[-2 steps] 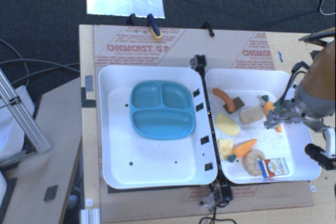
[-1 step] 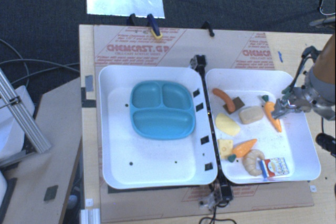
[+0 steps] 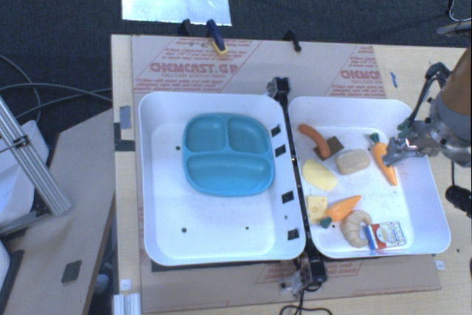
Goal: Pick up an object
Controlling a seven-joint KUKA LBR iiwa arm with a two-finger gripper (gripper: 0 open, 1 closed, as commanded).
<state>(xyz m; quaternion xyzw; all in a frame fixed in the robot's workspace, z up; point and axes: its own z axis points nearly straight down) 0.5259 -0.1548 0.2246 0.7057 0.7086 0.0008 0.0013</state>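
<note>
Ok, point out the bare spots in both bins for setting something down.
Left bin: bare floor in front of the blue plate and along its left wall. Right bin: crowded with toy food; one bare strip between the carrot and the right wall.

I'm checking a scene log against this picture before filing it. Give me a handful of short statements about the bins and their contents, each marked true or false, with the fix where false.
1. The blue divided plate lies in the left bin. True.
2. The right bin holds toy food items. True.
3. The gripper hangs over the left bin. False: it is over the right bin, beside the carrot near that bin's right side.
4. The sausage lies on the blue divided plate. False: it lies in the right bin, near its upper left corner.
5. The small printed carton sits near the right bin's front edge. True.
</note>
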